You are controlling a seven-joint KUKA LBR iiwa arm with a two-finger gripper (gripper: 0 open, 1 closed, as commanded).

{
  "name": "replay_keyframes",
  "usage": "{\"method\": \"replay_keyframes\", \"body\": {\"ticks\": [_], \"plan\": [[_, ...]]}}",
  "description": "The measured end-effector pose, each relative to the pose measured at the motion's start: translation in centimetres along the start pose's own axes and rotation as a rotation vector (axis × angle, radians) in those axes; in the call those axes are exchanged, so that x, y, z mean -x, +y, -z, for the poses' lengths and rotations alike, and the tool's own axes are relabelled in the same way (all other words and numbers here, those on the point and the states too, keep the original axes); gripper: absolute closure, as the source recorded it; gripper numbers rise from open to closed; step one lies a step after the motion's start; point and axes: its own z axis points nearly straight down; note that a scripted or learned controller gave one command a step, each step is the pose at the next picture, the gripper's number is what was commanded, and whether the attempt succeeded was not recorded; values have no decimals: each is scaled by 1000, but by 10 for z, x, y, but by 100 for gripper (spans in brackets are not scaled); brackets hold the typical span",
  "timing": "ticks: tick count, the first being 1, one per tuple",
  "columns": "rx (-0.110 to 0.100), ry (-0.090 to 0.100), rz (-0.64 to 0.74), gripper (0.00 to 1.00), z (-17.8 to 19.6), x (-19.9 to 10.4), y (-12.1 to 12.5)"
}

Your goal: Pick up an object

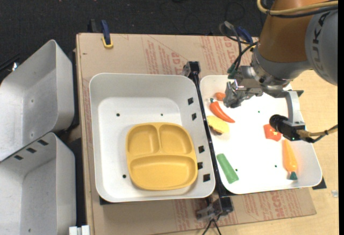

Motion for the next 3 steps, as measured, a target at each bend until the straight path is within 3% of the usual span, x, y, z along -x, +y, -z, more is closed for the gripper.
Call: {"method": "replay_keyframes", "body": {"ticks": [2, 3], "plan": [[-1, 0, 0, 100, -31, -82, -37], [2, -1, -5, 0, -31, -80, -36]]}}
